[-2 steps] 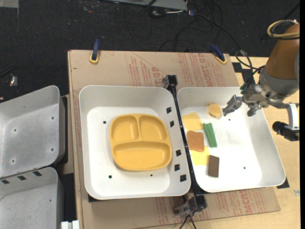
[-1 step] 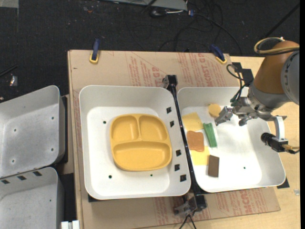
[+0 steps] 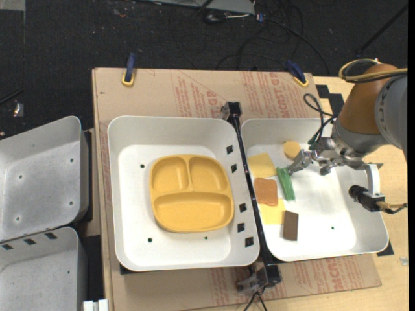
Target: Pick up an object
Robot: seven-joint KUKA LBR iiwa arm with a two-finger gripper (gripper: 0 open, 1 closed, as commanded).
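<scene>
The right bin [image 3: 337,229] holds several small objects. A green stick [image 3: 285,183] lies near its middle. Left of it are a pale yellow flat piece [image 3: 261,164] and an orange-brown slab [image 3: 266,191]. A dark brown block [image 3: 290,225] rests on a yellow piece [image 3: 273,215] lower down. A small yellow round lump [image 3: 292,149] sits near the bin's top. My gripper [image 3: 299,165] is low over the right bin, its tip just above the green stick's upper end and just below the yellow lump. Nothing is visibly held in it.
The left bin [image 3: 126,238] holds a yellow compartment tray [image 3: 192,193]. A black divider [image 3: 245,186] runs between the bins. The arm [image 3: 366,112] enters from the right over the right bin's upper corner. Grey panels [image 3: 39,173] lie off the bench at left.
</scene>
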